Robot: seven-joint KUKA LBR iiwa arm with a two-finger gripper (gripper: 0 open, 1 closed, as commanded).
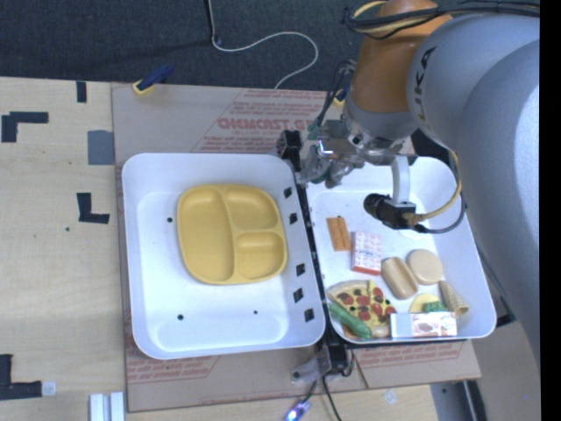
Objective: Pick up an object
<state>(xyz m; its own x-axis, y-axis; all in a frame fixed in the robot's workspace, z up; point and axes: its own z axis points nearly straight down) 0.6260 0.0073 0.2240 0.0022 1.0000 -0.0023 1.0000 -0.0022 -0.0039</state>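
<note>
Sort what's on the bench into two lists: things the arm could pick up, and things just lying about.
For the job:
- gripper
- pizza slice
- bread roll
- orange stick
- red-and-white packet
- yellow divided plate

Lying about:
- white cable
- cardboard sheet
- yellow-and-blue clip

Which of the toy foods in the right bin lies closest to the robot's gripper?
The small orange stick, lying alone at the top of the pile, nearest the gripper; the pizza and buns lie farther down.
</note>
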